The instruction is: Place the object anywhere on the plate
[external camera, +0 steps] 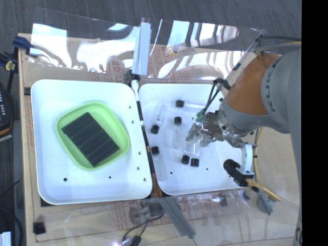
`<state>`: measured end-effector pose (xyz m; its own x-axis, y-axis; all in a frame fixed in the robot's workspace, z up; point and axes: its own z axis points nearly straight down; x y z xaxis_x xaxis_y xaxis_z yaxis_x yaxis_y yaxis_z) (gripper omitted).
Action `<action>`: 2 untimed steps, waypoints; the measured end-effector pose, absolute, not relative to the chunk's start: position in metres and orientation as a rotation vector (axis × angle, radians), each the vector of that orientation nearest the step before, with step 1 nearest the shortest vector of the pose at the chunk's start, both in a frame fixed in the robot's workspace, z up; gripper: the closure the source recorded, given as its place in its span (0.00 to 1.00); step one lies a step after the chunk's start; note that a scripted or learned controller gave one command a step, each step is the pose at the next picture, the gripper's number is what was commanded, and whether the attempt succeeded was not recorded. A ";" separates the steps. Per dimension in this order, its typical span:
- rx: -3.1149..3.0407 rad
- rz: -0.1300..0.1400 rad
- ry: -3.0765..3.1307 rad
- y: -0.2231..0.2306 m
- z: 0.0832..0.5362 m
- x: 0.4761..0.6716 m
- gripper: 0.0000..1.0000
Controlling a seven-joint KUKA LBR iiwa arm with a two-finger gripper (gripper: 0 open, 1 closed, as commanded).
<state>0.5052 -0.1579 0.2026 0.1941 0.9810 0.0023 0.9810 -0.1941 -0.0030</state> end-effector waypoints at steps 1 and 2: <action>-2.279 0.003 -2.159 -0.107 0.218 0.523 1.00; -2.103 0.006 -2.326 -0.008 0.190 0.543 1.00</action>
